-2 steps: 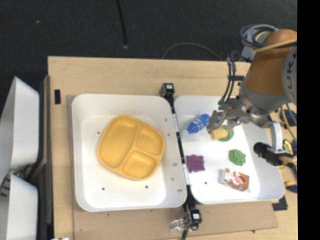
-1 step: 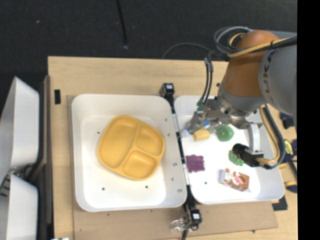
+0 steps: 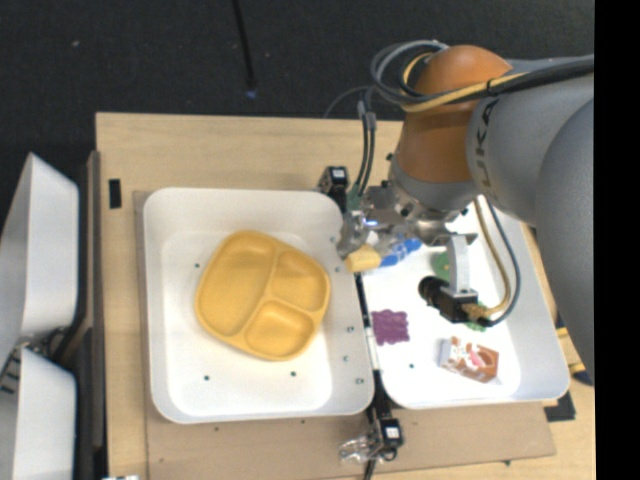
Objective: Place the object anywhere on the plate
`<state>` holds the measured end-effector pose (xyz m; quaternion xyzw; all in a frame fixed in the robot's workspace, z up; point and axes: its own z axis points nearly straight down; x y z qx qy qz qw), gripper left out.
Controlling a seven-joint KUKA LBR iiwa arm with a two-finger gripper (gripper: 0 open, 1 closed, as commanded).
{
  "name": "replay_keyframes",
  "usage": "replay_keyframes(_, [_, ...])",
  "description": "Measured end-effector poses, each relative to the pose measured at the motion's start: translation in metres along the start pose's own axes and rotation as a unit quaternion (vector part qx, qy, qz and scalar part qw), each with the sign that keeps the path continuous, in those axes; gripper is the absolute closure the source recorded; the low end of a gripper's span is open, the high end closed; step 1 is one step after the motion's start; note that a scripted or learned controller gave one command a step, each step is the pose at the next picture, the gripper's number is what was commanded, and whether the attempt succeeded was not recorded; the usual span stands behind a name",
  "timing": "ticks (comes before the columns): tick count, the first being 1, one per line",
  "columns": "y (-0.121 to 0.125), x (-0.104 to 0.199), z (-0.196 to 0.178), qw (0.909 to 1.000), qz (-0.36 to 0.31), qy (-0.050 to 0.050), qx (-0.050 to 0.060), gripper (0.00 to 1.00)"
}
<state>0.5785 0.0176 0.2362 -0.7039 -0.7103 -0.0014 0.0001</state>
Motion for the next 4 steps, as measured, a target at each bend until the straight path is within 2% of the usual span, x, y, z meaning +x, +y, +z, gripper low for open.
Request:
replay_keyframes(1, [0.006,0.049,-0.011,1.0,0.001,0.0,0.0,1.0])
replay_keyframes(2, [0.002,0.106,0.001,1.0,0.001,-0.001,0.002,1.0])
replay_keyframes(3, [0.0,0.138,0.001,1.0,0.001,-0.001,0.001,1.0])
replay_keyframes(4, [0.0,0.136,0.001,1.0,0.003,-0.001,0.001,0.0])
